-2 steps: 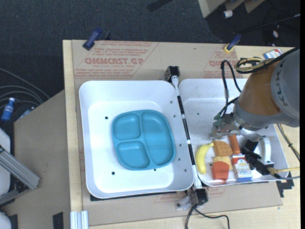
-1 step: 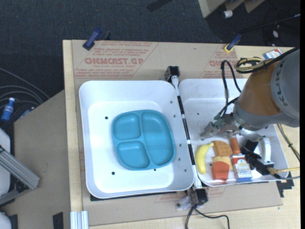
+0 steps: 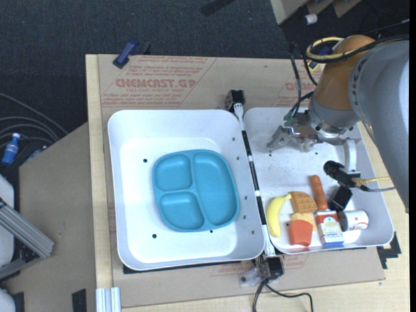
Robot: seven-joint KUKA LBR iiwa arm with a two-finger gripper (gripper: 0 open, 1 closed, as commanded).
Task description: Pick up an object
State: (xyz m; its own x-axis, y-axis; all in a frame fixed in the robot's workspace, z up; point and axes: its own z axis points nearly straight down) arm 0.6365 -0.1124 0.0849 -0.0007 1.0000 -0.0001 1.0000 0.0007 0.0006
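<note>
Approach step, by my read — gripper (image 3: 291,137) hangs over far part of right bin (image 3: 374,229), jaws spread, nothing between them. Objects cluster at near edge: banana (image 3: 276,215), carrot (image 3: 316,190), orange cup (image 3: 299,231), small carton (image 3: 330,228). Blue plate (image 3: 194,189) sits in left bin (image 3: 123,194). Next move — travel nearward, centre over one item, descend, close.

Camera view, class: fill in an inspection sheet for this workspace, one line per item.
Surface: two white bins, left bin and right bin, on a board.
Job's things: banana, waffle, carrot, orange cup and small packages, crowded in the right bin's near corner.
Clutter: blue divided plate in the left bin.
Grippers: gripper above the right bin's far half, apart from the food.
Cables: black cables by the wrist.
Surroundings: dark floor.
</note>
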